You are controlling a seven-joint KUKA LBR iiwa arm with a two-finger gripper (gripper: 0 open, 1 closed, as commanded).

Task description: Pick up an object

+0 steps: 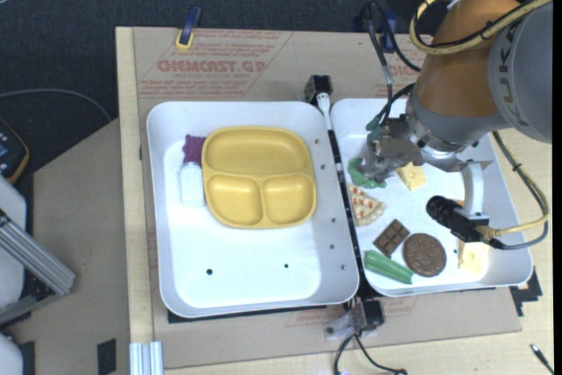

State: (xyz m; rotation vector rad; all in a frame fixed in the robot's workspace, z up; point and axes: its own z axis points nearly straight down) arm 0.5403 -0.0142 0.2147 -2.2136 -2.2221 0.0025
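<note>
1. The left bin [167, 215] holds a yellow divided plate [257, 175], with a white bottle [190, 185] touching its left edge.
2. In the right bin [509, 272], a waffle piece [365, 205], chocolate bar [391, 236], green bean [387, 266] and brown cookie [425, 254] lie near the front.
3. The gripper [379, 164] sits low over a green item [362, 171]; its opening can't be made out.

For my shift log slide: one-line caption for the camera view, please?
Gripper low in the right bin among toy food; yellow divided tray sits in the left bin.
</note>
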